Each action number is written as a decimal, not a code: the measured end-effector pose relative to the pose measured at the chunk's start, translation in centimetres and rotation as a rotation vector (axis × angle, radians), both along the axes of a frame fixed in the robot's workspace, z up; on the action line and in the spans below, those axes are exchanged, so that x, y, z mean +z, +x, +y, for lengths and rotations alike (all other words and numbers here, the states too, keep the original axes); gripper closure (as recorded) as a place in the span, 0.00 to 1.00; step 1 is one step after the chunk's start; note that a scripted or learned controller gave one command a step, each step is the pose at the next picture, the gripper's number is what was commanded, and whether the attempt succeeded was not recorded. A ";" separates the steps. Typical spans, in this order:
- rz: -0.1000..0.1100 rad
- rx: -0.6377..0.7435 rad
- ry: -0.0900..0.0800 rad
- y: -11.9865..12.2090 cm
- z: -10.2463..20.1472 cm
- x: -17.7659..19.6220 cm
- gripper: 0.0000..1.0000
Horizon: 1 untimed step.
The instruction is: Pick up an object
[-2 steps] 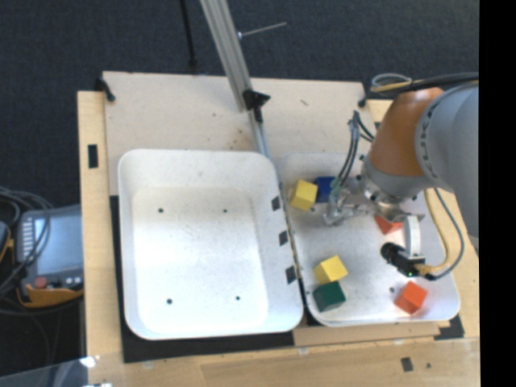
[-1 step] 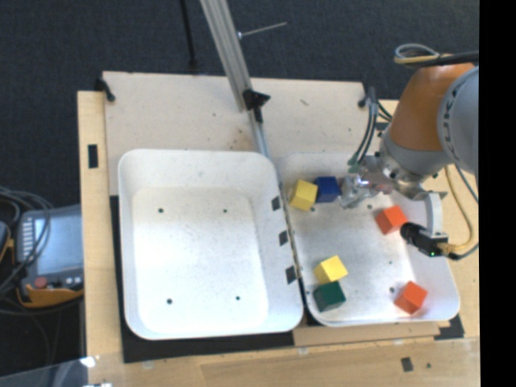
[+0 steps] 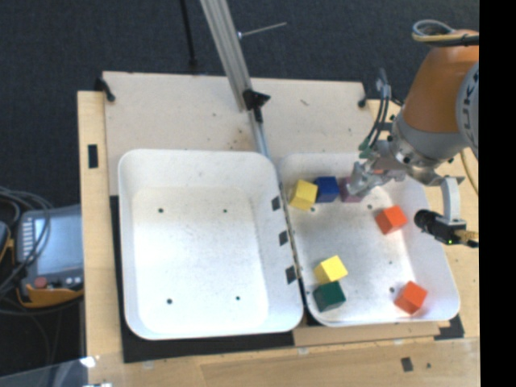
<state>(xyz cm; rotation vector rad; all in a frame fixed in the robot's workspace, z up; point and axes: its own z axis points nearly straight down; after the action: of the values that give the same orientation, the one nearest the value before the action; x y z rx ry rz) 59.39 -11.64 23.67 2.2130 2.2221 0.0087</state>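
The blue cube is lying at the upper edge of the right bin, in the centre-right of the frame, touching a yellow cube on its left side. Just to its right, a small purple-pink block is sitting against it, partly under the tool, which is hovering low at that spot; how wide the tool is standing, and whether it is gripping anything, cannot be told from this slanted view. The grey arm with its orange band is reaching in from the upper right of the frame.

Further right in the same bin, an orange cube is lying apart from the tool, below and to its right. Toward the bottom of the bin, a second yellow cube is resting just above a dark green cube, the two touching, near the bin's left wall. Another orange cube is sitting in the lower right corner.

The left bin is occupying the middle left of the frame. Both bins are resting on the pale table, with a slanted metal rail rising from the upper centre and a small screen device sitting at the far left edge.
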 end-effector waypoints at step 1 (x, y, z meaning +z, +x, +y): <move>0.005 0.002 0.001 0.1 0.0 1.2 1.00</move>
<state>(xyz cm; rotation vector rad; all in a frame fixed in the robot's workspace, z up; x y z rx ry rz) 59.48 -11.65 24.83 2.2141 2.2271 0.0042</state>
